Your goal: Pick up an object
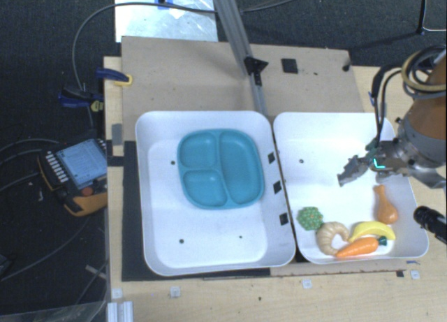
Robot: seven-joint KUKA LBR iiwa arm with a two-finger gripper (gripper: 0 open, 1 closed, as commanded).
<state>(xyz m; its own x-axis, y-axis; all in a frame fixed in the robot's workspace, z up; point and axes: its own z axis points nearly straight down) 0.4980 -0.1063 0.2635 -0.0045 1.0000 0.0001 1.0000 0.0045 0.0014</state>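
One carrot [357, 247] lies lengthwise, tip pointing left; the hand [351, 171] hovers, grip unclear.

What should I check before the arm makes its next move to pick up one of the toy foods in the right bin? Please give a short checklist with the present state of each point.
1. Targets present in the right white bin: green broccoli toy, tan croissant toy, yellow banana toy, orange carrot toy, orange drumstick toy: ok.
2. Two-finger gripper above the right bin: ok.
3. Gripper centred over one toy: not ok; it hangs over bare floor, up and left of the drumstick.
4. Fingers open: cannot tell.
5. Toys apart enough for a clean grasp: not ok for croissant, carrot and banana, which crowd together; broccoli and drumstick look freer.
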